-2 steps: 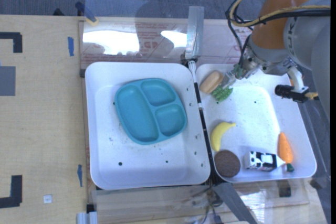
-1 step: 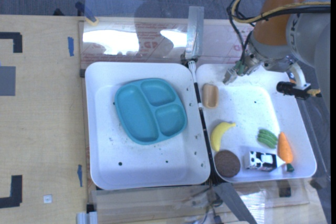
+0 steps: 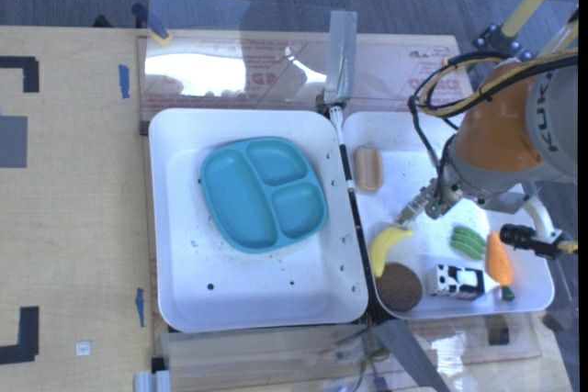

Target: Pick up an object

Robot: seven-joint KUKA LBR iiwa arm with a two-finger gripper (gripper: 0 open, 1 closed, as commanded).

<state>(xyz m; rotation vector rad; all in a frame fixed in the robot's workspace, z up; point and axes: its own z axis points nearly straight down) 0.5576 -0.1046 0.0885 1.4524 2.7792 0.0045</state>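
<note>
While I hang over the right bin, my gripper points down and to the left, its tip just above the upper end of the banana. From this height my fingers are too small and blurred, so I cannot tell how they stand, and nothing shows between them.

What could go wrong, as I judge it: the banana lies close against the bin's left wall, with the brown disc touching its lower end. If I come down off centre, a finger may land on the curved peel and push it aside, or catch the wall, and I would close on air. The crowding at the lower part of the bin also means a slip could shove the disc instead.

Right bin, right of centre in the frame: a tan bread piece at its upper left, the banana mid-left, the disc at lower left, a black-and-white toy along the bottom, a green vegetable right of the banana, and a carrot at the far right.

Left bin, centre of the frame: one blue divided plate, its three sections bare.
</note>
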